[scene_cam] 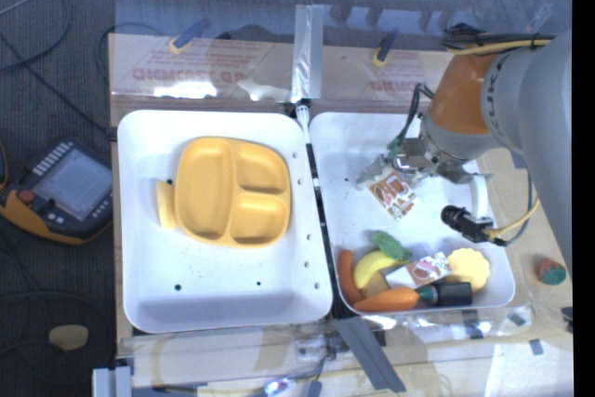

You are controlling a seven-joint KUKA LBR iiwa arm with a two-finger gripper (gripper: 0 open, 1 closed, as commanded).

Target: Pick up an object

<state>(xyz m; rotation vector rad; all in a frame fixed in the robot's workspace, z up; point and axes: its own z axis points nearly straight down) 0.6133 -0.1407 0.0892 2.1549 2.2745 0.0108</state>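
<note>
One fixed camera looks down on the bench (139,70) from above, tilted a little so the far edge sits toward the top of the frame and the near edge toward the bottom. It stands far enough back to take in both white bins whole: the left bin (139,228) and, touching its right side, the right bin (344,144). Dark carpet (56,33) shows beyond the bench, above and left of the left bin. The arm (521,98) enters from the right of the right bin and looms large there, nearer the lens than the bins.
</note>
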